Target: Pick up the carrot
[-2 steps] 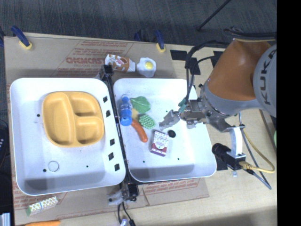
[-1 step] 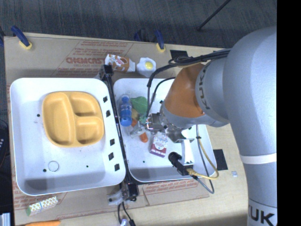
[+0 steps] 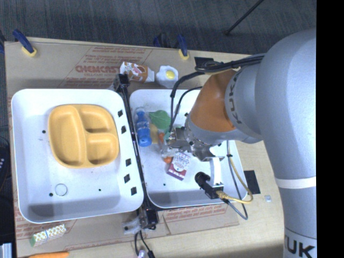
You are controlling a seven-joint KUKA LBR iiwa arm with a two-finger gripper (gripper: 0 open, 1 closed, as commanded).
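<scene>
The carrot [image 3: 161,138] shows as a small orange piece in the right bin [image 3: 161,198], just right of a blue bottle [image 3: 142,128] and below a green item [image 3: 159,118]. My gripper [image 3: 174,143] hangs low over the bin's middle, right beside the carrot and covering part of it. The wrist and its orange band hide much of the bin to the right. Whether anything sits in the gripper is hidden.
A maroon and white packet [image 3: 177,168] lies just below the gripper. The left bin [image 3: 27,160] holds a yellow divided plate [image 3: 83,134]. Beyond the bins' far edge lie a small packet [image 3: 133,70] and a yellow-white object [image 3: 168,75]. A black cable connector [image 3: 204,183] hangs near the front wall.
</scene>
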